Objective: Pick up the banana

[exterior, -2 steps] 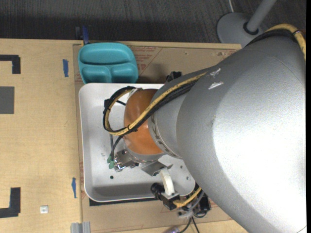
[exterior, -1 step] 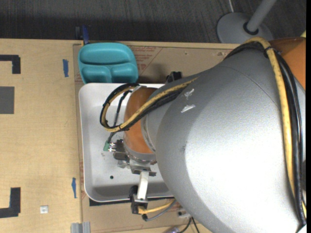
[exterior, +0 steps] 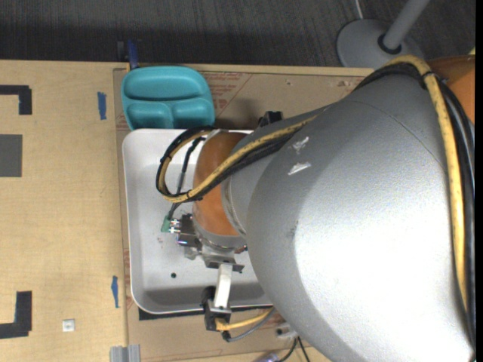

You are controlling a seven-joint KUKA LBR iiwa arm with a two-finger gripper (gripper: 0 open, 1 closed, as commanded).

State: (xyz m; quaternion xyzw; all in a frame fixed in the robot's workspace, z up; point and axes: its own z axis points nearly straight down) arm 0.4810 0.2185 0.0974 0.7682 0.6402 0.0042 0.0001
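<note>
Yellow banana skin cannot be picked out, so where the banana lies cannot be told; the grey arm reaches in from the right over most of the white bin. Its orange band and wrist hang above the bin's middle, and whether the gripper is wide, narrow or holding anything cannot be told. A yellow-and-black cable loops left of the band. A teal tray sits just beyond the bin's far edge.
</note>
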